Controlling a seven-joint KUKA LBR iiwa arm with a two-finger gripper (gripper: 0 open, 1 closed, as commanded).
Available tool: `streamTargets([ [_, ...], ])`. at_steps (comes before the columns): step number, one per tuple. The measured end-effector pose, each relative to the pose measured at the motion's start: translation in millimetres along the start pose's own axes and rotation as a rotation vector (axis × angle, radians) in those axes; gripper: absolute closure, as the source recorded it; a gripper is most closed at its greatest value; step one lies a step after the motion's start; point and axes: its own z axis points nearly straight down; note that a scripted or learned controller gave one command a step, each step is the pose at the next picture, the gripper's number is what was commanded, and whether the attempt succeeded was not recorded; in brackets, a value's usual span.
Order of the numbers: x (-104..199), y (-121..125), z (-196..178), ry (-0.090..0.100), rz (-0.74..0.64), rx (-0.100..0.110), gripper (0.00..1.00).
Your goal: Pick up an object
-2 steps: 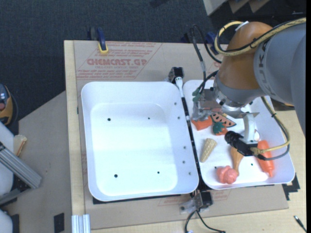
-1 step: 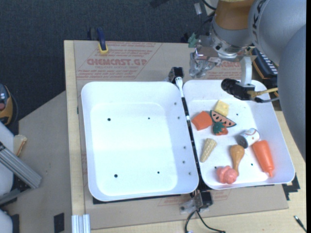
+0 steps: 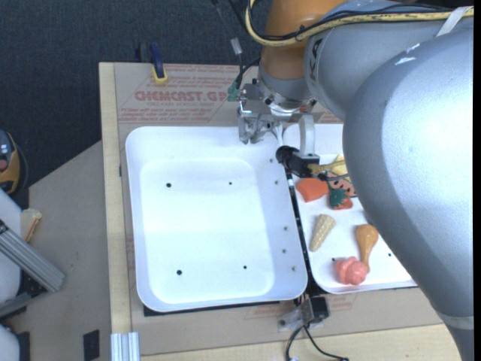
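Note:
My gripper (image 3: 255,132) hangs over the far rim of the left white bin (image 3: 203,224), near that bin's far right corner. Nothing shows beneath it or in it. The objects lie in the right bin (image 3: 391,277): an orange-red wedge (image 3: 312,189), a small red and green piece (image 3: 340,198), a cream cone (image 3: 322,230), a tan drumstick (image 3: 367,241), a pink lump (image 3: 350,270) and a yellow piece (image 3: 338,164) partly hidden by the arm. The gripper is left of and beyond all of them.
The big grey arm (image 3: 406,126) covers the right bin's far and right parts. Both bins rest on a brown board (image 3: 173,89). A blue and yellow clamp (image 3: 158,62) sits at the board's far edge. Metal framing (image 3: 30,262) stands at the left.

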Motion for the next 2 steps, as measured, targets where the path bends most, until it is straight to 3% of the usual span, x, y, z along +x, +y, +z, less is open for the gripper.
streamTargets([
  [1,-43.9,2.2,-88.0,-0.004,0.01,-0.021,1.0],
  [2,-12.6,-0.7,-0.2,-0.002,0.005,0.002,1.0],
])
